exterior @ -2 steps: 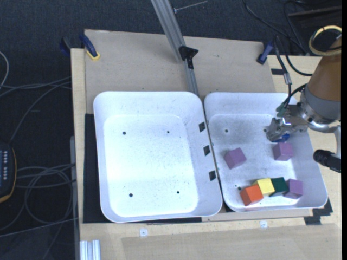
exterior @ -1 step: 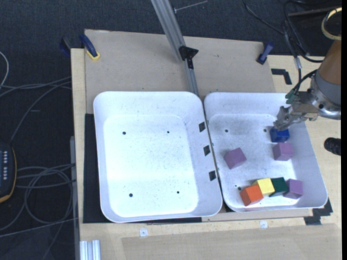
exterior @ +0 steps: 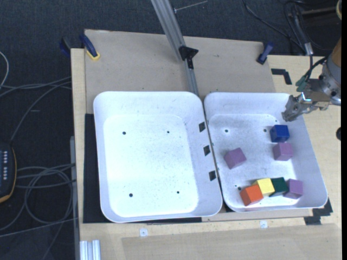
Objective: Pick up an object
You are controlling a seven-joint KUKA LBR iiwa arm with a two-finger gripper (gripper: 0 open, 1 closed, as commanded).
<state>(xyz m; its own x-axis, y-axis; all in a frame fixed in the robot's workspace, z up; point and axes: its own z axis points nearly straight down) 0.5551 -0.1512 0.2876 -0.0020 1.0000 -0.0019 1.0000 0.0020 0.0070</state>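
In the right bin (exterior: 260,103) lie several small blocks. A blue cube (exterior: 280,132) sits near the far right, with a purple block (exterior: 283,151) just in front of it. Another purple block (exterior: 235,157) rests near the bin's middle. Along the front edge stand an orange block (exterior: 251,194), a yellow one (exterior: 265,186), a green one (exterior: 279,185) and a purple one (exterior: 295,188). My gripper (exterior: 293,110) hangs above the bin's far right rim, just behind and right of the blue cube. Nothing shows between its fingers.
The left bin (exterior: 146,150) stands beside the right one, joined by black clips (exterior: 206,149). A slanted metal pole (exterior: 173,31) rises behind the bins. Blue clamps (exterior: 89,46) hold the board's back corners. Cables lie on the floor at left.
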